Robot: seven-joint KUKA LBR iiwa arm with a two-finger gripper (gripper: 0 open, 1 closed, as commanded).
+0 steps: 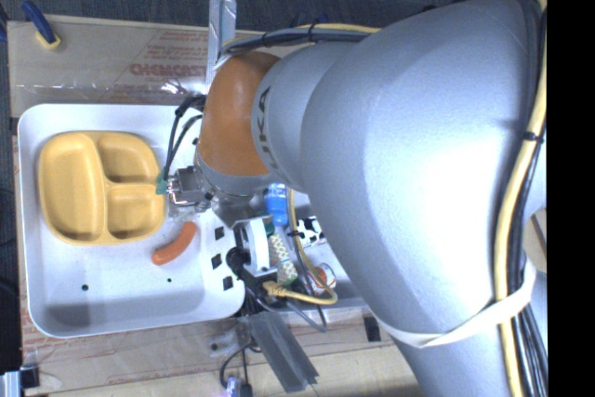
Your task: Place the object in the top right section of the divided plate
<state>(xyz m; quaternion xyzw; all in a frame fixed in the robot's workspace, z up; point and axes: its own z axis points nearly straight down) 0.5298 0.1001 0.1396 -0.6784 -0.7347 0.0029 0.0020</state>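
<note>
Currently orange sausage-shaped object (175,244) lying on floor of left white bin (121,288), just beside lower right corner of yellow divided plate (98,186), not in any section. Gripper (182,188) low at plate's right edge, just above the object, tucked under orange band (237,121) of arm (418,153); open or clenched, cannot tell, hidden by wrist hardware. No object seen in the grasp, so judged not picked yet. Top right section (128,157) of the plate bare. Risks from here: descending at present spot likely to land on plate rim rather than on the object, tipping or shoving the plate toward the bin's left wall. Object long, round and smooth-looking, so probably prone to rolling or squirting out of a pinch taken off-centre or along its length. Object so close to the plate that a closing grasp could catch the rim too. Even with a good pick, release over the divider ridge could drop it into the lower right section or the large left one. Loose cables (302,293) by the wrist also able to snag on the bin wall during the reach.
</note>
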